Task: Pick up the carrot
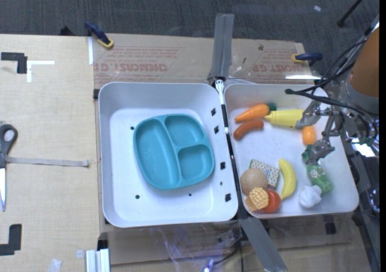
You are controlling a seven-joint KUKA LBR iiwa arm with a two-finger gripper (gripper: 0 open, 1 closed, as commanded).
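Up in the right bin point(338, 207), close to its far-left corner, lies the carrot point(252, 112). It rests on the bin floor just beside the divider between the two bins, with a reddish-brown sausage point(248, 128) right beneath it on the nearer side. Its long axis runs roughly along the bin's far wall, slightly tilted: the green-topped end points toward the right, near the tail of a yellow corn cob point(284, 118), and the narrower orange end points toward the left bin point(108, 144).

The gripper point(322, 138) hangs over the right side of the same bin, well apart from the carrot, with the corn cob lying between them. Nothing can be seen gripped by it; whether it is spread or closed cannot be told from this angle, since cables and metal parts clutter that area. A small orange piece point(309, 135) sits just beside it, toward the carrot's side.

Nearer the bin's front edge are a banana point(288, 178), a tomato point(271, 201), a brown round item point(253, 178) and a white item point(310, 196). The left bin carries a blue divided plate point(174, 151).
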